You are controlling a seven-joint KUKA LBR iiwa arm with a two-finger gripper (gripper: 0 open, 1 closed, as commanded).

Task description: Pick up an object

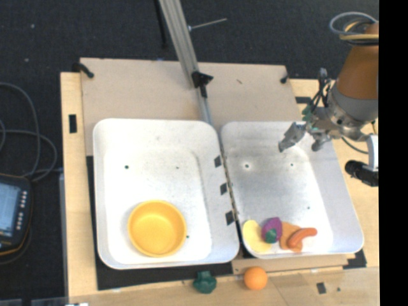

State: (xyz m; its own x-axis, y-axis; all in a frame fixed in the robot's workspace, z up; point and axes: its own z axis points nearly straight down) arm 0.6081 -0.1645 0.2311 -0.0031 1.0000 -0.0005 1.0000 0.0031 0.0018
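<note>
Wooden bench (pixel 140 88), 2 white bins. Gripper (pixel 305 139) open over right bin (pixel 331 190), well apart from toy food pile (pixel 280 233) w/ carrot (pixel 299 236); nothing held.

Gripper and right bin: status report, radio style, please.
Gripper open, holding nothing, over right bin's far edge. Toy pile untouched at near edge. Path clear.

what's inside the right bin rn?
The right bin holds a cluster in its near corner: a yellow piece, a purple toy with a green bit, and an orange toy. They overlap, so anything under them is hidden.
</note>
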